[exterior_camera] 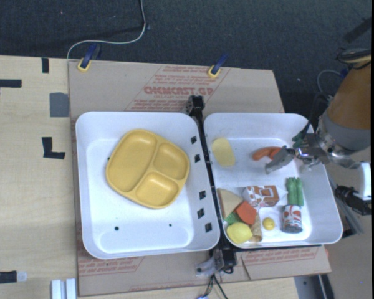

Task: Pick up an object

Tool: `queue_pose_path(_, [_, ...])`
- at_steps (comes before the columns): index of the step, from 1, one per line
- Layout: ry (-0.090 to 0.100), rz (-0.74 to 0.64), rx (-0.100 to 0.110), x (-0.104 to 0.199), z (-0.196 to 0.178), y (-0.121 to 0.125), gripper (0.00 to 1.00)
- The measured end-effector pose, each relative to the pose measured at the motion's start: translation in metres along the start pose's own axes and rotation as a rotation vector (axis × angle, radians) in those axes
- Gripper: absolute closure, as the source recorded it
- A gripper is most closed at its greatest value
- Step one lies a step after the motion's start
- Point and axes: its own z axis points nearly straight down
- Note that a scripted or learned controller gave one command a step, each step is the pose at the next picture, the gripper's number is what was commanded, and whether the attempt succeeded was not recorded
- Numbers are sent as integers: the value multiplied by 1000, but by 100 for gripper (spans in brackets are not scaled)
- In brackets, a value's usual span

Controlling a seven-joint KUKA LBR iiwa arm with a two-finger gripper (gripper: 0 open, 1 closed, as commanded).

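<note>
Nearest the camera, at the right bin's front edge, sit a yellow lemon, an orange wedge, a small yellow ball and a red-and-white can. Behind them lie a snack packet and a green piece. The gripper reaches in from the right, low over the bin, its fingers apart and clamped on nothing. An orange carrot lies just beside its tip, toward the bin's far wall. A pale yellow cup stands further left. The left bin holds a yellow divided plate.
</note>
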Motion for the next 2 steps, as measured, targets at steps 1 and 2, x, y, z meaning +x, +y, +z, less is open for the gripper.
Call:
queue_pose_path(1, [-1,-1,-5,23,119,0,0])
queue_pose_path(2, [-1,-5,-5,57,131,63,0])
